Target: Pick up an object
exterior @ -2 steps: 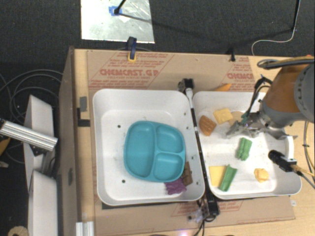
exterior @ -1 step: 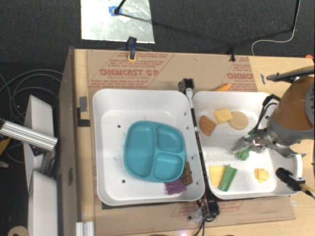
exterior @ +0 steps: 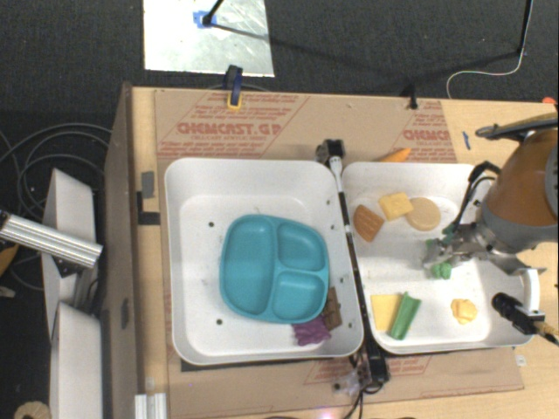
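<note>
We are watching the gripper (exterior: 441,258) hanging low in the right bin (exterior: 437,175), its metal tip sitting right over a small green piece (exterior: 442,271) near the bin's middle. Whether the fingers are spread, clenched or actually pinching that green piece, we cannot tell; the tip is a small grey blur from up here and the green bit is peeking out just below it. What are we worrying about? If the tip is landing off-centre, we judge the piece could squirt sideways and the grasp would come up empty. There is also clutter close by: a tan round disc (exterior: 424,214) and a yellow block (exterior: 396,205) lying just on the far side, a brown waffle-like piece (exterior: 368,223) to their left, and nearer us a yellow wedge (exterior: 385,310) touching a green stick (exterior: 403,316), with a small yellow lump (exterior: 464,310) off to the right. A lift that drags could nudge any of these. As for the pose, the arm (exterior: 524,199) is reaching in from the right, its orange band bulking over the bin's right wall, wrist tipping down and leftward toward the target. Over in the left bin (exterior: 196,234) a teal divided plate (exterior: 272,267) is sitting with a purple piece (exterior: 307,332) and a dark brown piece (exterior: 333,312) at its near right edge, well apart from the action on the desk (exterior: 262,120).
</note>
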{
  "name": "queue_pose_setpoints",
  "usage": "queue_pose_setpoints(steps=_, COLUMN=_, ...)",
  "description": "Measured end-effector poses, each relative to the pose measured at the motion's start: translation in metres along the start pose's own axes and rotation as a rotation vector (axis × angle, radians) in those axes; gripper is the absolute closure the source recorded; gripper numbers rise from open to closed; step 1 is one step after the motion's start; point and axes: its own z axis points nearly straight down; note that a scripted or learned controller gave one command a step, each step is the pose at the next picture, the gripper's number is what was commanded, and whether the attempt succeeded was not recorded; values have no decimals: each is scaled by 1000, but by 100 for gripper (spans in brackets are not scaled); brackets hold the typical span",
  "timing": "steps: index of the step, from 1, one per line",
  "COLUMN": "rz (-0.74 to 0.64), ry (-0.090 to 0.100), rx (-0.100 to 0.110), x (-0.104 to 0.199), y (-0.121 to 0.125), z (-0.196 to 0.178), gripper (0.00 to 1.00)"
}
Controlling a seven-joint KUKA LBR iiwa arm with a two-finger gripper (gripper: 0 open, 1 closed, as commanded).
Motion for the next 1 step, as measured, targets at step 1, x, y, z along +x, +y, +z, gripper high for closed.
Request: queue_pose_setpoints(steps=1, rz=-11, ry=3, rx=-4, x=101, y=1, z=-94, gripper=100)
